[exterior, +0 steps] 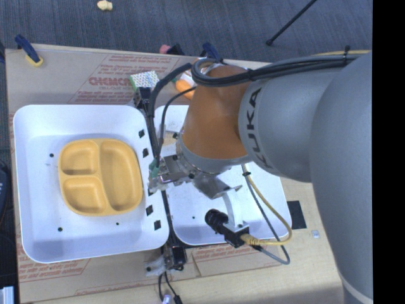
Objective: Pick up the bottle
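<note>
One word, "KUKA", runs along the arm (297, 106); whether its end effector (166, 173) is clenched, I cannot tell.

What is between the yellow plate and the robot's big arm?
In the camera view, the left white bin's right wall stands between the yellow three-part plastic plate and the grey-and-orange arm.

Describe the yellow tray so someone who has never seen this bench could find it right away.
Start with the two white bins side by side and take the left bin, away from the grey and orange arm. Inside it lies the yellow tray, a rounded plate split into three compartments. It is the large, pale yellow, divided thing in that bin.
</note>
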Available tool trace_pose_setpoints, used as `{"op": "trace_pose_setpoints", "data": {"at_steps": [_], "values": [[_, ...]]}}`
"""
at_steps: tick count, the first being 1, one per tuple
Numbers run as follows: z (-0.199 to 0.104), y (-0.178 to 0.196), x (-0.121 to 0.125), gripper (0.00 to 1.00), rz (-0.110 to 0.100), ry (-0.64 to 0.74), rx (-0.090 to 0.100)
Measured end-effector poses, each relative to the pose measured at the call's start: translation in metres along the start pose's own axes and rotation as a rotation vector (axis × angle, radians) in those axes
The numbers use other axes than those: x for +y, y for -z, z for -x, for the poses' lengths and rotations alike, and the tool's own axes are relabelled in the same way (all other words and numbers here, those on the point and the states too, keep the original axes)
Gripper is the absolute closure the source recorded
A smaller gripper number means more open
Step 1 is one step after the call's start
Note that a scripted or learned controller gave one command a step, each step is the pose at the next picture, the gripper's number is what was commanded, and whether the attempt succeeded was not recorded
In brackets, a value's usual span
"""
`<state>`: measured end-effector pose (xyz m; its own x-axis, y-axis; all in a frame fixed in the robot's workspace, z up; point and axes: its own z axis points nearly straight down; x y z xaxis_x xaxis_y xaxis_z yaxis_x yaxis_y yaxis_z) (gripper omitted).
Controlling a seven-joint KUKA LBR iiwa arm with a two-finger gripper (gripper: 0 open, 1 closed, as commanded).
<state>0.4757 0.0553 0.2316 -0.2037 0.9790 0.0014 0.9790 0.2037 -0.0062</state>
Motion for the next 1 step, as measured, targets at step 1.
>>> {"op": "trace_pose_setpoints", "data": {"at_steps": [1], "values": [[0.0074,-0.0122,-0.0016,1.00,-0.001,0.179,0.000]]}}
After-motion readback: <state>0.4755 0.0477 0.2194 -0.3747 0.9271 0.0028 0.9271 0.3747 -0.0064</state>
